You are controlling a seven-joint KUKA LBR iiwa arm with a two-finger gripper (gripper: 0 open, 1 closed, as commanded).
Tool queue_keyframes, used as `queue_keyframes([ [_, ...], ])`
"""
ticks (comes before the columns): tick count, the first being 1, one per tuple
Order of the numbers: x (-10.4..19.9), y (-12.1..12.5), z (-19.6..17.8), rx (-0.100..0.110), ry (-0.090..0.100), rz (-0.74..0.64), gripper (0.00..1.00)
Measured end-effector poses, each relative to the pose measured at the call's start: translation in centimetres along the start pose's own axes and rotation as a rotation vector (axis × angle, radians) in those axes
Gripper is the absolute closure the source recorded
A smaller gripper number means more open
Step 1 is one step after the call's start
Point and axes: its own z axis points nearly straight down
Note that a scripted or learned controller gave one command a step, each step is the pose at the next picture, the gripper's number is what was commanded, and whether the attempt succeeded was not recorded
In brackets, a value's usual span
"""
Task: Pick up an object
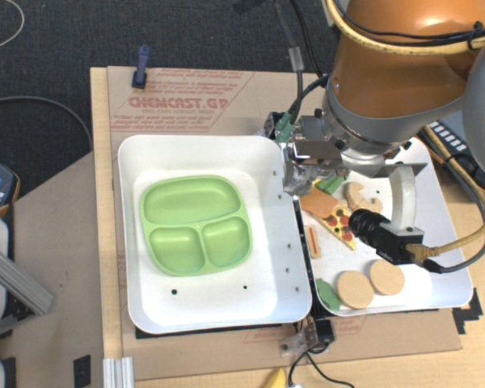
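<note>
The arm (404, 63), grey with a broad orange band, reaches in over the right bin (453, 241) and covers most of that bin's upper part. The tool (307, 168) hangs beneath the wrist at the upper left corner of the right bin, close against the wall shared with the left bin (145, 225); its metal body is visible, but whether it is apart, together or clamped on anything cannot be told from this angle. Just below and slightly right of the tool lies a toy pizza slice (327, 215), orange with dark red spots, flat on the bin floor, with a small green piece (331, 186) showing just above it, right beside the tool. A thin orange stick (313, 241) lies below the tool along the bin's left wall. Farther below, near the front edge of the right bin, two round tan discs (370, 284) sit side by side, touching or nearly so, with a green piece (326, 294) partly under the left one. A black cylindrical part with a cable (380, 234) sits to the lower right of the tool, over the bin's middle. To the left of the tool, well apart, a light green divided plate (196, 223) with three compartments rests in the left bin. Both bins stand on a brown cardboard-covered surface (186, 103).
</note>
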Motion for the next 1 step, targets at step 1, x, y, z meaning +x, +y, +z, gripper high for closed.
queue_keyframes([
  [1,0.05,0.18,-1.9,-0.019,0.005,-0.002,1.0],
])
